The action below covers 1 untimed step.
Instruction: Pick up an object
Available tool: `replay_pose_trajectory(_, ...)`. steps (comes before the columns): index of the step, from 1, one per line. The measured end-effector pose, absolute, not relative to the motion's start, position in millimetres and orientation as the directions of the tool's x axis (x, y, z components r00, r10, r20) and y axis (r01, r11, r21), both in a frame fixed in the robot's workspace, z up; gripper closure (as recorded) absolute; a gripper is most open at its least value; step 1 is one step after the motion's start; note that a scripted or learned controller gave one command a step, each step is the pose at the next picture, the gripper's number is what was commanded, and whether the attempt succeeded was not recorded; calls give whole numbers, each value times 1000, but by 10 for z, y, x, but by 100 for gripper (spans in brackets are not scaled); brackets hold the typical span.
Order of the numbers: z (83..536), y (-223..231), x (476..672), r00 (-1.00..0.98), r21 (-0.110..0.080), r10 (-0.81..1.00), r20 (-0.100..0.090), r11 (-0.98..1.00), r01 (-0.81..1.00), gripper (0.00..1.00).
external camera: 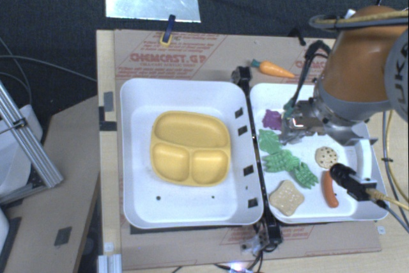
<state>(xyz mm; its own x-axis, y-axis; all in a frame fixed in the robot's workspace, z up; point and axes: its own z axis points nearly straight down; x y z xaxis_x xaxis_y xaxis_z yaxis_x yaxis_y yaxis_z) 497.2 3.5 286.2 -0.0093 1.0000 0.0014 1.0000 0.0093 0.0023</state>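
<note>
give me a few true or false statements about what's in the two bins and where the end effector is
1. The yellow divided plate lies in the left bin. True.
2. The carrot lies inside the right bin. False: it lies on the bench just beyond that bin's far edge.
3. The end effector is over the right bin, near the purple piece. True.
4. The cracker sits on the yellow divided plate. False: it lies in the right bin, near its front edge.
5. The sausage lies in the right bin beside the green leafy pieces. True.
</note>
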Motion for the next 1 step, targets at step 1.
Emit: replay_pose_trajectory(1,3754,-196,4874,-3,12,1000,0,3,1000,100)
